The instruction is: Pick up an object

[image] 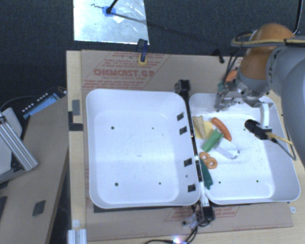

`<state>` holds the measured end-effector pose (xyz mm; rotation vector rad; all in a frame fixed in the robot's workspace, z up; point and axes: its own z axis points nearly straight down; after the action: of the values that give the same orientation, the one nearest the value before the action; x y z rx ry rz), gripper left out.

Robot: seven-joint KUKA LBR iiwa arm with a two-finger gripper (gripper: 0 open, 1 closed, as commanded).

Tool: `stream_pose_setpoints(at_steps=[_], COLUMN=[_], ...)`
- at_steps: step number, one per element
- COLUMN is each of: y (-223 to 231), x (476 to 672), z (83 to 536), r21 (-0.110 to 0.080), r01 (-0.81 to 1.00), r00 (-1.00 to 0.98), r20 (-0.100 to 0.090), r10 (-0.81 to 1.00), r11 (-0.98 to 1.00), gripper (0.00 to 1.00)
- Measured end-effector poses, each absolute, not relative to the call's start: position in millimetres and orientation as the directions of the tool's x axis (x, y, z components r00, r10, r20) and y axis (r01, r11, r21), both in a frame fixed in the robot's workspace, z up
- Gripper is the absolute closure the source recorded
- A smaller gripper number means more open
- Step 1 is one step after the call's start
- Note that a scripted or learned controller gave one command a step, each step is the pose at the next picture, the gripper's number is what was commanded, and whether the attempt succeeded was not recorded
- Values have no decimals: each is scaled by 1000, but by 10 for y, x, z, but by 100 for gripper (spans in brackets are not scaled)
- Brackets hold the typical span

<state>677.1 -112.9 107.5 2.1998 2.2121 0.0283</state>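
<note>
Several small objects lie in the left part of the right bin point(274, 187): an orange carrot-shaped piece point(221, 128), a yellow piece point(203, 127), a light green stick point(212, 141), a pale clear piece point(227, 152), an orange ring-shaped piece point(209, 160) and a dark green stick point(206, 176) by the divider. My gripper point(223, 103) hangs over the far left corner of that bin, a little behind the yellow and orange pieces. Nothing is visibly held in it.
The left bin point(137, 187) sits beside the right one, with black clips point(188, 161) along the shared rim. The grey arm point(290, 70) reaches in from the right. A foil sheet point(112, 14) lies beyond the bench.
</note>
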Motion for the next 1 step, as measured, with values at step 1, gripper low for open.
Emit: stream_pose_setpoints(at_steps=[1], y=[-626], x=[6712], z=[2006], r21=[12], r01=[1000], r00=[-9], r20=[0], r10=[1000], r11=[9], gripper=[100])
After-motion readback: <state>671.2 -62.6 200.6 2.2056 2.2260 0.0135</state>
